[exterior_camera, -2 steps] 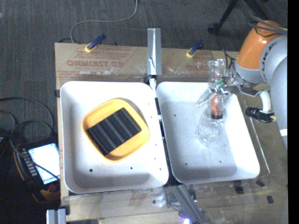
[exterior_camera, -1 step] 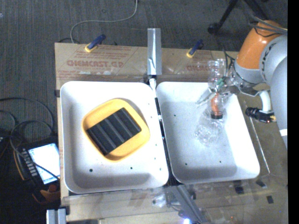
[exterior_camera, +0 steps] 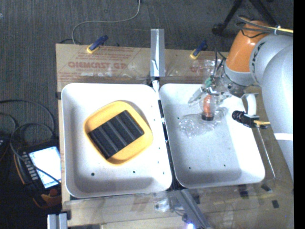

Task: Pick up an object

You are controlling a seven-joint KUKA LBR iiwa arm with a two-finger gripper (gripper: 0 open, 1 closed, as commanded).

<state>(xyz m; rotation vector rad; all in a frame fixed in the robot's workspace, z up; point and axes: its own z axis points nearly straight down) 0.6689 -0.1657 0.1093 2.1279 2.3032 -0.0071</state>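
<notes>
Camera view. Above the far part of the right bin (exterior_camera: 224, 168), the grey arm (exterior_camera: 274, 61) reaches in from the right and holds its end effector (exterior_camera: 208, 93) low over the bin floor. Whether it is wide or narrow cannot be told from this angle. A small reddish-brown cylinder (exterior_camera: 208, 108) sits directly beneath it, apparently upright, its long axis seemingly in line with the tool. Whether the two touch is unclear. Crumpled clear plastic (exterior_camera: 190, 126) lies just beside the cylinder, toward the bin's middle. A yellow tray-like object (exterior_camera: 118, 132) with a black ribbed insert lies in the left bin (exterior_camera: 76, 168), well apart. The cylinder is probably the nearest candidate, needing only a short vertical move.
</notes>
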